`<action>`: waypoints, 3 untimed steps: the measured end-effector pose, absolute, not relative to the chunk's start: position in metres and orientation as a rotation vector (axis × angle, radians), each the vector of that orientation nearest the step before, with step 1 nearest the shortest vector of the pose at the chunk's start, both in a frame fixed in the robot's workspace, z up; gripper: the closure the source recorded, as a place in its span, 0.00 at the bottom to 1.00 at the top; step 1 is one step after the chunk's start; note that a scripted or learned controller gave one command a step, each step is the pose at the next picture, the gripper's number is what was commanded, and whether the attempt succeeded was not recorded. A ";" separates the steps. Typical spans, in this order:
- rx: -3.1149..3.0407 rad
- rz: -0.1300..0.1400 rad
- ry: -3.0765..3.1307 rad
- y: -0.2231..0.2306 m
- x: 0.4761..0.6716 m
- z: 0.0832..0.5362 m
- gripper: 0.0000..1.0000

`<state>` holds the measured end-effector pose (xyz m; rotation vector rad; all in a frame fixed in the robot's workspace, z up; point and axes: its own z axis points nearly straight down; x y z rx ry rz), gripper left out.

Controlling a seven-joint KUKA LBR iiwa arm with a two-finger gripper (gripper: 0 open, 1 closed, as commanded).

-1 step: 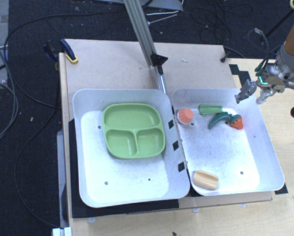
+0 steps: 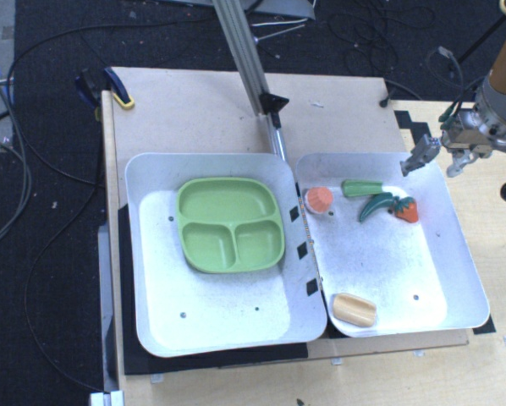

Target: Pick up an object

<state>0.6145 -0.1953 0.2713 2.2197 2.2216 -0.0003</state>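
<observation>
The right bin (image 2: 422, 265) holds a small orange-red round piece (image 2: 320, 199) near its left wall, a green pod (image 2: 361, 189), a curved green piece (image 2: 376, 205) joined to a red-orange vegetable (image 2: 407, 211), and a tan bread roll (image 2: 354, 309) at the front. My gripper (image 2: 440, 157) hangs over the bin's far right corner, above and to the right of the red vegetable. Its two fingers are spread apart with nothing between them.
The left bin (image 2: 156, 311) holds a green sectioned plate (image 2: 232, 224). A slanted metal pole (image 2: 244, 49) rises from between the bins at the back. A yellow-and-blue tool (image 2: 118, 89) lies at the bench's far left corner.
</observation>
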 end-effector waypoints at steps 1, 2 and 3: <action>2.224 -0.005 2.222 -0.199 0.613 0.227 0.00; 2.225 -0.004 2.222 -0.201 0.610 0.184 0.00; 2.225 -0.005 2.224 -0.192 0.603 0.128 0.00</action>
